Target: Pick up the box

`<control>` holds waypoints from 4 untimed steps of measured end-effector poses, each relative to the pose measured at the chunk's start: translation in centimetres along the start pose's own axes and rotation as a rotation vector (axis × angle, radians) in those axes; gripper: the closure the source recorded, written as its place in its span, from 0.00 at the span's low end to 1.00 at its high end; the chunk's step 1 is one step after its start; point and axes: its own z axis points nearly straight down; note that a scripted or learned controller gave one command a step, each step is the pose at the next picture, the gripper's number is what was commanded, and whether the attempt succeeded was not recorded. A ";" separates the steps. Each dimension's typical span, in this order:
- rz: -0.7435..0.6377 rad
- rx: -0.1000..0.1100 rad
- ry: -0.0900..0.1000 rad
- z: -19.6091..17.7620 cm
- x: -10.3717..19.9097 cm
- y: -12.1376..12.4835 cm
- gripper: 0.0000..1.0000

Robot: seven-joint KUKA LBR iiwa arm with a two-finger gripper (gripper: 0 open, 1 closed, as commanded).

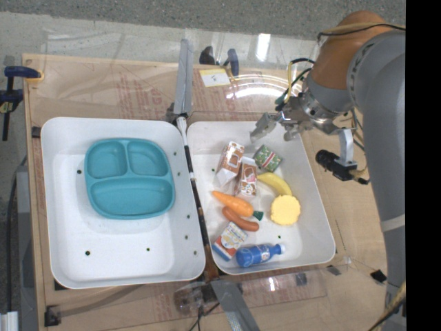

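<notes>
Beside banana (275,183): rectangular carton box (247,178).

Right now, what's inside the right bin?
In the right bin: two cartons, green packet, banana, yellow disc, carrot, sausage, blue bottle, small pouch. Anything beneath them is covered.

Plate (129,178): in the left bin (55,205), well to the left of the claw (277,129).
Green packet (267,158): just below the claw, in the right bin (313,205).
Banana (274,183): below the packet.
Yellow disc (285,210): touching the banana's lower end.
Carrot (233,202): below-left of the claw.
Sausage (240,220): against the carrot.
Bottle (256,255): farthest below the claw.
Note (215,78): above-left of the claw.
</notes>
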 end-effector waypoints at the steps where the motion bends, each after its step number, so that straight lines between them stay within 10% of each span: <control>1: -0.158 0.001 0.001 6.2 4.5 -6.6 0.00; 2: 0.136 0.003 0.001 11.1 4.3 -12.3 0.00; 3: 0.251 0.001 0.001 11.0 2.7 -7.0 0.00; 4: 0.247 0.003 0.002 10.0 2.6 -7.0 1.00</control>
